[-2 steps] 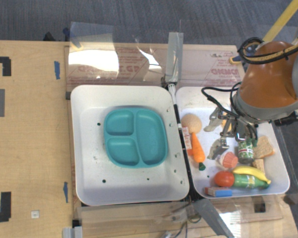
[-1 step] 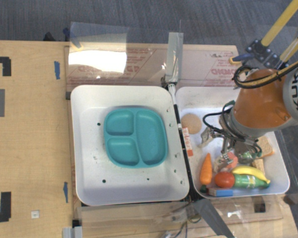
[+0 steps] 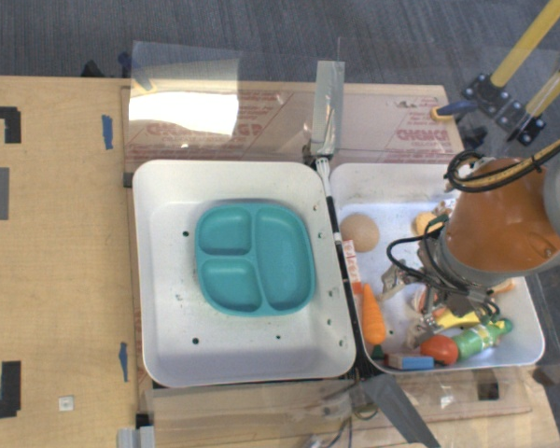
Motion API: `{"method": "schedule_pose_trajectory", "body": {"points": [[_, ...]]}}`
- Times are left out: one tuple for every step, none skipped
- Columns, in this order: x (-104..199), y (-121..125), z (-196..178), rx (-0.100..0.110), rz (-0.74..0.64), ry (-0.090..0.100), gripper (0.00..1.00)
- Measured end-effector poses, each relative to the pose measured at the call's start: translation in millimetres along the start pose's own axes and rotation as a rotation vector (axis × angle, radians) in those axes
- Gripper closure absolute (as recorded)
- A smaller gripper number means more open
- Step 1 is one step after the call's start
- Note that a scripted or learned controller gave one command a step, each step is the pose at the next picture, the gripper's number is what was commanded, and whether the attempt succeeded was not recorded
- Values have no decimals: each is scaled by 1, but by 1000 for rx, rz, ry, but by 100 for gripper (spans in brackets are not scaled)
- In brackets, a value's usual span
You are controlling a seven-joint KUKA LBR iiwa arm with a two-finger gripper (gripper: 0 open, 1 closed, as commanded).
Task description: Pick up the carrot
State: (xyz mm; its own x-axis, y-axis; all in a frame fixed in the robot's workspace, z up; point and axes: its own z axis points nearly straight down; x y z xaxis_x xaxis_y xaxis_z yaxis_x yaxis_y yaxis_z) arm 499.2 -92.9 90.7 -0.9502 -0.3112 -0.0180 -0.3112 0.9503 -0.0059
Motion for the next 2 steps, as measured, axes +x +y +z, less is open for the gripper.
{"method": "schedule_pose_trajectory", "body": {"points": [[-5,0,-13,4,-3,-12,100],[9,-14,-228,4,46,1,100]]}}
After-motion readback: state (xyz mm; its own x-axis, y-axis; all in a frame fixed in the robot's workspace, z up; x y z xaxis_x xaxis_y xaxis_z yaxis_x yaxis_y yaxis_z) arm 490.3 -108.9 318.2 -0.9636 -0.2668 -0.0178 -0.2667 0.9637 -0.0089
